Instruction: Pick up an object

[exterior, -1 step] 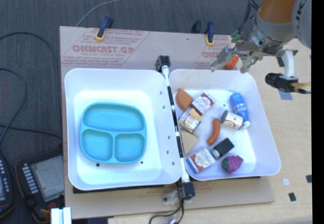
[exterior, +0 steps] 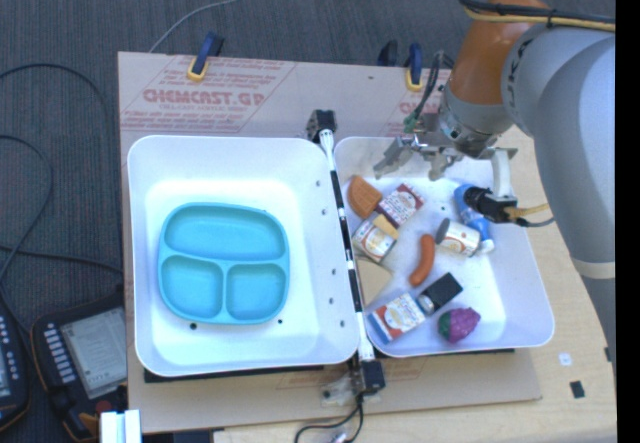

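Objects: sausage [exterior: 424, 260], purple ball [exterior: 459, 323] and packets lay in right bin [exterior: 527, 303].
Hand [exterior: 414, 162]: open, empty, above bin's far end.
Left bin [exterior: 142, 193]: held blue tray [exterior: 224, 263].

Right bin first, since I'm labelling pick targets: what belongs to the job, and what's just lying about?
Job: two-finger gripper; orange sausage-shaped toy; purple grape-like toy; small black block.
Lying about: light blue divided plastic tray; blue clamps.
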Robot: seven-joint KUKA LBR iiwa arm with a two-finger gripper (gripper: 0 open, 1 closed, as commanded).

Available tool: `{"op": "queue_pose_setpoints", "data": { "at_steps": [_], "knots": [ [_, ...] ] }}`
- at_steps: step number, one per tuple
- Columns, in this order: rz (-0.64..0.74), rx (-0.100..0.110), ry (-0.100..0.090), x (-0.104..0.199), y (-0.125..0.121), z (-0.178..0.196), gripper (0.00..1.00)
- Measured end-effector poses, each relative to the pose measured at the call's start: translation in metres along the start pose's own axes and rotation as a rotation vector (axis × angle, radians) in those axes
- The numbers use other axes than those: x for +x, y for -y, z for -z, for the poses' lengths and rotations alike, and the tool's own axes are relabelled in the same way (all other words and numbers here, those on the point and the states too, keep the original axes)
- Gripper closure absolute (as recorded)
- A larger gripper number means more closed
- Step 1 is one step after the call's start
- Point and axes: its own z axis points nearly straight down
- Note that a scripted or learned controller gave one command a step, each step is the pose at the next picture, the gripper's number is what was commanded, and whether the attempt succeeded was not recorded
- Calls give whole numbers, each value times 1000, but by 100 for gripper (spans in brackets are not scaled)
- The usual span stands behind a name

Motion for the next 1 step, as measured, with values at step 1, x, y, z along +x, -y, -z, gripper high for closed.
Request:
{"op": "queue_pose_setpoints", "data": {
  "at_steps": [1],
  "knots": [
    [-2,-13,5,7,59,-46,0]
  ]
}}
